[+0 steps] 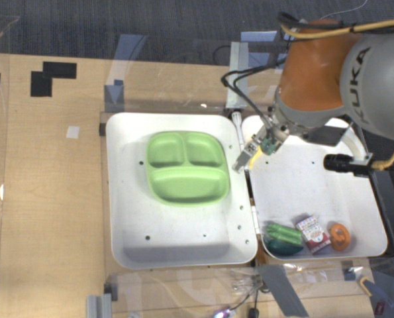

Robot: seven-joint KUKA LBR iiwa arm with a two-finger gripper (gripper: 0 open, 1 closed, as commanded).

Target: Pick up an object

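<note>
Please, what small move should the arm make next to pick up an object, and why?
Probably move the gripper toward the near corner of the right bin. It hangs over the divide between the bins, and the pickable things, a green object, a small box and an orange item, lie together there.

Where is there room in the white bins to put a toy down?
The right bin has bare floor across its middle, between the hand and the pile at its near edge: green thing, small box, orange thing. The left bin is bare around the green tray, widest along the near side.
</note>
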